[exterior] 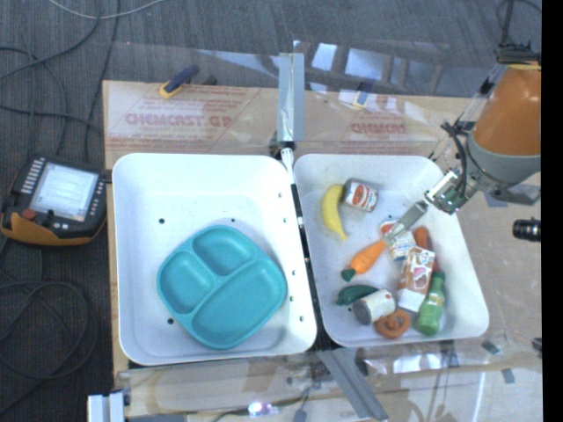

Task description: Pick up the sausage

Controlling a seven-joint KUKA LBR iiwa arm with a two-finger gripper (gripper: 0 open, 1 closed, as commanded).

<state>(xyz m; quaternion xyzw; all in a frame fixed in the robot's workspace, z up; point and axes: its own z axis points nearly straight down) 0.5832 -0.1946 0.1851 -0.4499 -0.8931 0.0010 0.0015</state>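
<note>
A small reddish-brown sausage [423, 236] lies in the right bin [457, 319], towards its right side, partly covered by a printed carton [416, 271]. My gripper [398, 229] reaches in from the right on a slant. Its tip is low over the bin, just left of the sausage and above the carton's top end. Nothing shows between its fingers. The orange band of the arm [517, 112] is at the far right.
The right bin also holds a banana [332, 209], a red-labelled can [359, 194], a carrot [369, 256], a dark green vegetable [352, 294], a white can [376, 306], a green bottle [431, 306] and a round orange-red item [393, 324]. A teal divided plate [223, 286] lies in the left bin [141, 192].
</note>
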